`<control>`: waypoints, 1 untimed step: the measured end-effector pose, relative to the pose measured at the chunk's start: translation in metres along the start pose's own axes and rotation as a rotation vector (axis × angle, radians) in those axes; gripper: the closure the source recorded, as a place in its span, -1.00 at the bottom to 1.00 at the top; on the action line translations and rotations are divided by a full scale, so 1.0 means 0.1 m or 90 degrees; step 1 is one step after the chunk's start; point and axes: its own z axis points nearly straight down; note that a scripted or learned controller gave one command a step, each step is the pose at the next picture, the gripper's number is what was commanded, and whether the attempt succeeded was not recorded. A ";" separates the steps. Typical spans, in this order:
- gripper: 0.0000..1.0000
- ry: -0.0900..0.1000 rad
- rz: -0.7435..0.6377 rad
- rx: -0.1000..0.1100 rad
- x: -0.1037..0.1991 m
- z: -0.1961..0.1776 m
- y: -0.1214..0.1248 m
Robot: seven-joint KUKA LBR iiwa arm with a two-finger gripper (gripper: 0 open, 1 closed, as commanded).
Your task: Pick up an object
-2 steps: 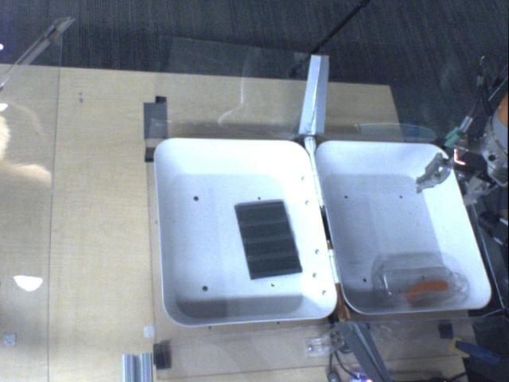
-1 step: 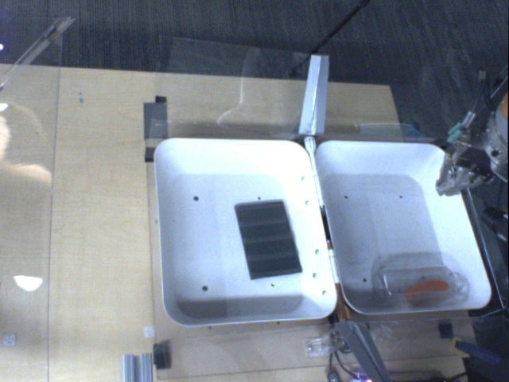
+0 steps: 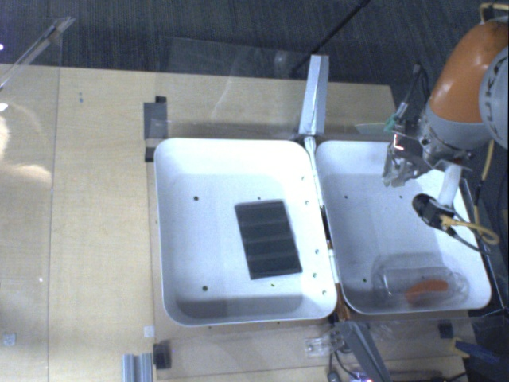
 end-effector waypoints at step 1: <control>-1.00 0.000 0.000 -0.001 0.00 -0.01 0.00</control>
